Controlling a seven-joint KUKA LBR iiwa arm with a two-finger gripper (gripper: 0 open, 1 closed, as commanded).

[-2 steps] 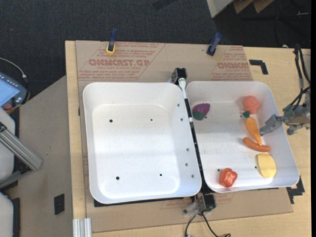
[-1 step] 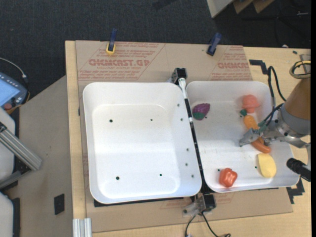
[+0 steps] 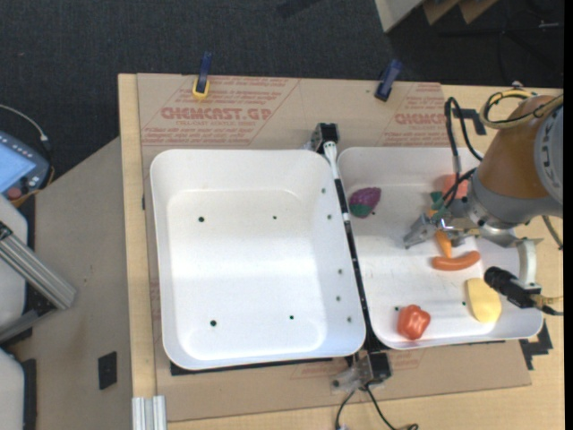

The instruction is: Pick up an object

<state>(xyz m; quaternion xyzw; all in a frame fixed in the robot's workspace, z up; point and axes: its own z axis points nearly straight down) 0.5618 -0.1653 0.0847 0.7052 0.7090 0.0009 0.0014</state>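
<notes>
Cardboard-topped bench is carrying two white bins; in the right bin [image 3: 394,325] the gripper [image 3: 428,227] is hovering, fingers spread, pinching nothing. Orange sausage-shaped toy [image 3: 455,260] is lying just toward the near edge, long axis running left-right.

Right bin [image 3: 385,173]: you see the gripper [image 3: 421,232] between the toys.
Left bin [image 3: 170,240]: beside it.

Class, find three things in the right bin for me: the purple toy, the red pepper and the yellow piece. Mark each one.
purple toy [image 3: 363,201], camera view, middle of its purple body
red pepper [image 3: 413,322], camera view, centre of its red side
yellow piece [image 3: 484,303], camera view, middle of its top face
</notes>
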